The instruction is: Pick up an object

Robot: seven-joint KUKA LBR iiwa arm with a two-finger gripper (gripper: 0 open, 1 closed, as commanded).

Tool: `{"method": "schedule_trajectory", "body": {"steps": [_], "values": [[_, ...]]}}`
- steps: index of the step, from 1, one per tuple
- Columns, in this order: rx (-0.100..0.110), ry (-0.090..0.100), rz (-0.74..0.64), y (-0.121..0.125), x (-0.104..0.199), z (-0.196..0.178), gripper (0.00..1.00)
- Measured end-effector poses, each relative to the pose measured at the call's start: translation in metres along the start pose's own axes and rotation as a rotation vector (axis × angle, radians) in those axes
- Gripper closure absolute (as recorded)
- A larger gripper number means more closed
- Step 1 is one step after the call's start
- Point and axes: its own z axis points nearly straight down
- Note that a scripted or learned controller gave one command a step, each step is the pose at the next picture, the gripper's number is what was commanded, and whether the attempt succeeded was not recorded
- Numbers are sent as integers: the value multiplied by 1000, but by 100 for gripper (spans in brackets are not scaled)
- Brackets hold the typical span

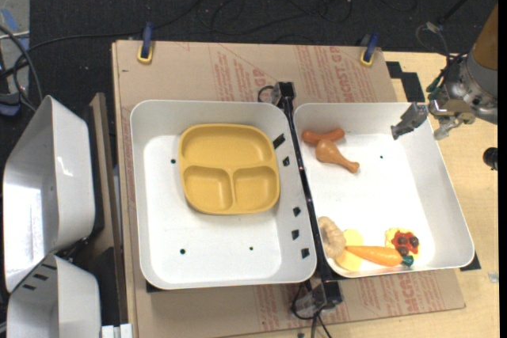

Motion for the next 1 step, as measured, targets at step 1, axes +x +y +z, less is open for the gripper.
{"method": "schedule_trajectory", "body": {"steps": [1], "values": [[6, 2, -1, 3, 6, 62, 0]]}}
